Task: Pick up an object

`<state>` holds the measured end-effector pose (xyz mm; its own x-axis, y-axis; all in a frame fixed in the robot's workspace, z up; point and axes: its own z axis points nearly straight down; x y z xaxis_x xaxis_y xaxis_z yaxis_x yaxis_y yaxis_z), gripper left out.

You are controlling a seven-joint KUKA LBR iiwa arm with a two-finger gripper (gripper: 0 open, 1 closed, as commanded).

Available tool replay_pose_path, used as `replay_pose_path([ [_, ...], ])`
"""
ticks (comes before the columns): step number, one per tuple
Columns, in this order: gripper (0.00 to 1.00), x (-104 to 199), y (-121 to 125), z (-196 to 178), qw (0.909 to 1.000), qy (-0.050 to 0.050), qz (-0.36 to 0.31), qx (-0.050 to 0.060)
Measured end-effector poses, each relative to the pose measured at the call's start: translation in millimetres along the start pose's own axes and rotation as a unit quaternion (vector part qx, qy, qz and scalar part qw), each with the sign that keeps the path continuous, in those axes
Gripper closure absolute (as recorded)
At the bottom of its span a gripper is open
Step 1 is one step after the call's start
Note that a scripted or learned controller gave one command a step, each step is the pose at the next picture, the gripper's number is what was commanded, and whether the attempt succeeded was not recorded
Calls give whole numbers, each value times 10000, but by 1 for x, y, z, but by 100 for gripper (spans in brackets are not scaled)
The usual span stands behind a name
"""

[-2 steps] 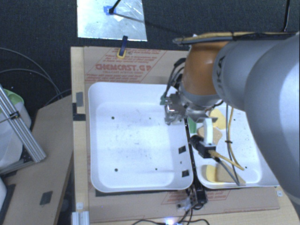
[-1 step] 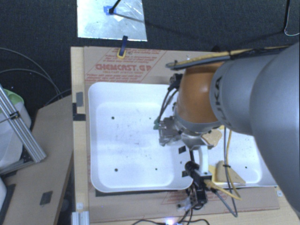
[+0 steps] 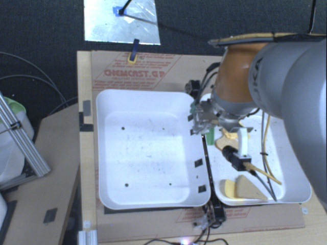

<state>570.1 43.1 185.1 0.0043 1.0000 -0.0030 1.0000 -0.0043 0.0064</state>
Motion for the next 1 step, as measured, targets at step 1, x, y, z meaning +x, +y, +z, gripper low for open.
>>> replay_pose_path([
  [1, 100, 0, -56, -73, 10000, 24, -34, 1],
])
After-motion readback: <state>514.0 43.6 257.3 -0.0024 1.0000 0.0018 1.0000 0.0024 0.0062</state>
